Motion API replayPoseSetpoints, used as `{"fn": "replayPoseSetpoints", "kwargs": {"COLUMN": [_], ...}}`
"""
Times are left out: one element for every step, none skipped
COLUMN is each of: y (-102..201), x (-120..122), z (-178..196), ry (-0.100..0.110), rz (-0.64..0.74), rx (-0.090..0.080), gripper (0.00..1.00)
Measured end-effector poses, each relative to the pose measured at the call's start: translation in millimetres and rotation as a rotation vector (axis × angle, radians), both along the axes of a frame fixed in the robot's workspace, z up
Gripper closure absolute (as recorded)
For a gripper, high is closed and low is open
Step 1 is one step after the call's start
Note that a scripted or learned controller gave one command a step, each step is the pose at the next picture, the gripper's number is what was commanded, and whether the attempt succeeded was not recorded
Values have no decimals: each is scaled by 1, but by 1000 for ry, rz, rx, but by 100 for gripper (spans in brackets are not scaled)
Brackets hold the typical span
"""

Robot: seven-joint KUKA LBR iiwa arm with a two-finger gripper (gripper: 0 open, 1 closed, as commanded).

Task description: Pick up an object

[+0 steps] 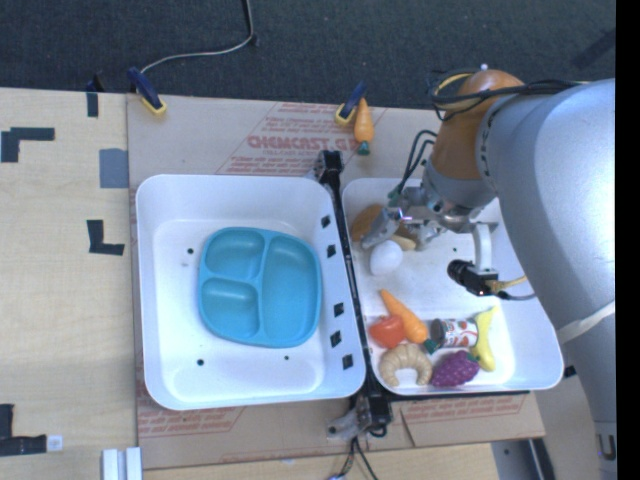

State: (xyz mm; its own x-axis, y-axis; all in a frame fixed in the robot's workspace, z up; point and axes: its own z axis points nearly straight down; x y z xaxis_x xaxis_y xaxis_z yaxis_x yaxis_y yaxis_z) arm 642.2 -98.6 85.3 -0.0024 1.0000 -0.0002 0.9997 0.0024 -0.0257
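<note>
Camera view: my gripper (392, 230) sits low in right bin (530, 368) at 12 o'clock, just above white egg (385, 258), probably lining up a grab; finger state I can't tell

We look down on a pale wooden counter (60, 298) with dark tape marks (100, 240) stuck on its left part. A brown cardboard sheet (270, 148) printed with red lettering lies over it. Beyond the far edge we see dark carpet (300, 18), crossed by a thin pale cable (215, 53). Yellow clamps (147, 90) grip the cardboard's far edge.
</note>
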Motion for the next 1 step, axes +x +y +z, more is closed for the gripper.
{"fn": "replayPoseSetpoints", "kwargs": {"y": [-4], "x": [14], "z": [-2], "ry": [48], "rz": [5], "rx": [6], "gripper": [0]}}
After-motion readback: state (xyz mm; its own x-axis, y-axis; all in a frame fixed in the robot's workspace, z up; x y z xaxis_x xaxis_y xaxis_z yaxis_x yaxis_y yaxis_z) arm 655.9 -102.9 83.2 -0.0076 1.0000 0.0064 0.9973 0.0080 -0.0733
